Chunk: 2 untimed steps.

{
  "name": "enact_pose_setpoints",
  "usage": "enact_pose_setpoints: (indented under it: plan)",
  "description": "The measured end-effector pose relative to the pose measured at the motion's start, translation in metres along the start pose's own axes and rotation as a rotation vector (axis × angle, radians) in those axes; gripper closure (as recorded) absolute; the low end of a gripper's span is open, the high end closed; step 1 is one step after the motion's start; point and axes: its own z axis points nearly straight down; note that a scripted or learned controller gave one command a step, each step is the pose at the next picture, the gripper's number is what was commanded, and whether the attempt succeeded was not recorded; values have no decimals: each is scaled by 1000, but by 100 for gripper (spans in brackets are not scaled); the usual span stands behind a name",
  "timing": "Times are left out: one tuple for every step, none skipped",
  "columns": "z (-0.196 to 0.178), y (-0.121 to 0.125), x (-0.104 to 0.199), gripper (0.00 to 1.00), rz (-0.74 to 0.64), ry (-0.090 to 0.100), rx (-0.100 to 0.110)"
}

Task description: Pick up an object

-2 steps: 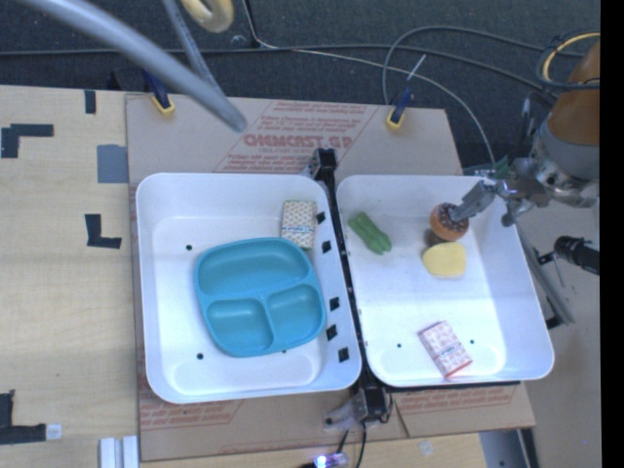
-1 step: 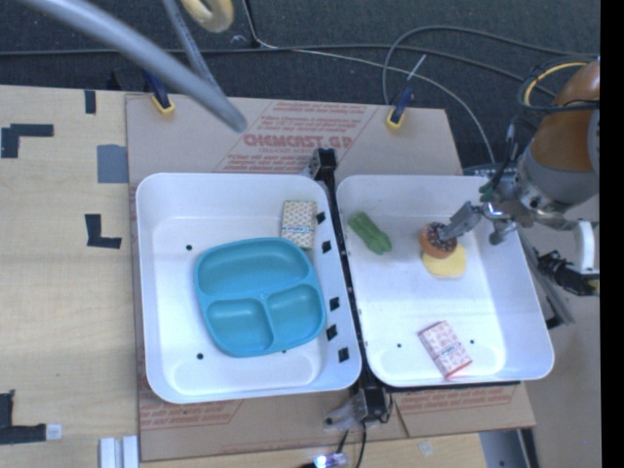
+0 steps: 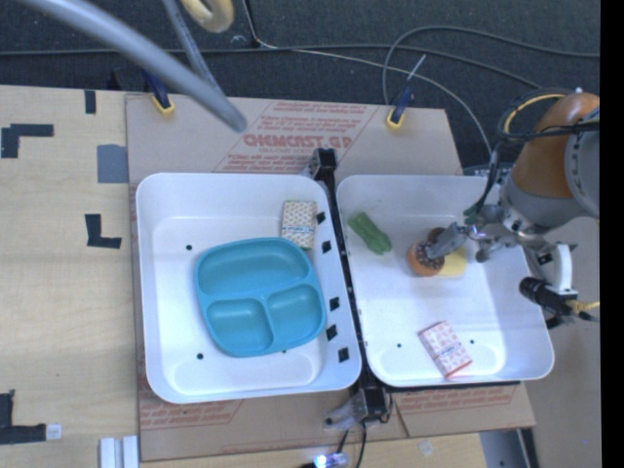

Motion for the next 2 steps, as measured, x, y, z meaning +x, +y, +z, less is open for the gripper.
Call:
enact_pose_setpoints:
  plan:
    - [25,2,0,0,-1,-1,-9]
    - [12,4,2,100,-3,2,-15]
